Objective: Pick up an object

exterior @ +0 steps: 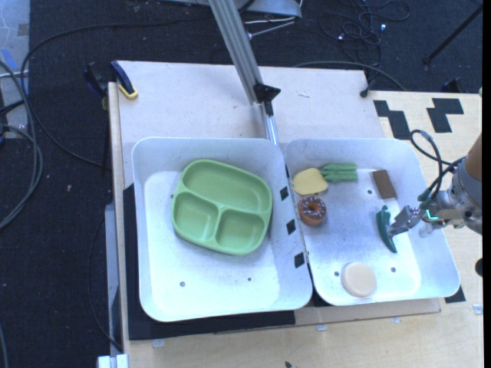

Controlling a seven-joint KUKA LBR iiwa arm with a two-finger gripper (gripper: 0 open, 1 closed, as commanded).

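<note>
Two bins sat side by side — the left bin (153, 205) held a divided tray (222, 205). In the right bin (437, 274), a doughnut (312, 210) lay just before a chip (309, 180), a pepper (384, 228) to its right — a round biscuit (358, 279) nearest the front rim.

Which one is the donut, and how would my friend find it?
Look in the right bin, near its left wall. The donut sits just below a yellow piece of food, close to the divider between the bins. It is the round brown thing with a hole in its middle, unlike the plain pale disc lower down.
</note>
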